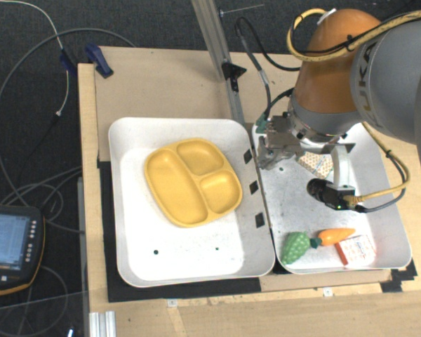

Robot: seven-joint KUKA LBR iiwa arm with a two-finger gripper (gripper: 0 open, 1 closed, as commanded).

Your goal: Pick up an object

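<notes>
Dark carpet surrounds my surface (196, 314), a tan board with two white bins side by side. From my seat, the likeliest things to pick lie in the right bin (389, 255), along its near edge: a green toy (295, 248) shaped like a leafy vegetable, an orange carrot (334, 236) just to its right with its stem end touching or nearly touching the green one, and a small white-and-orange box (356, 250) just beside the carrot, close to the bin's near right corner. All three rest on the bin floor, apart from the tool. A flat patterned piece (316, 163) lies farther back in the same bin, partly under the arm.

My tool (270, 146) hangs over the far left part of the right bin, near the wall shared by the two bins. I see grey metal parts there, but I cannot tell whether it is spread or pressed together, and I see nothing between its tips. The arm (351, 62) comes in from the right, its orange band bulking above the wrist, with a yellow cable looping around it.

Left bin (123, 188) holds a yellow plate (192, 181) with three compartments, lying flat and turned at an angle. A tablet (10, 244) sits on the floor at far left among cables, and a blue clamp (98, 60) grips the board's far left corner.
</notes>
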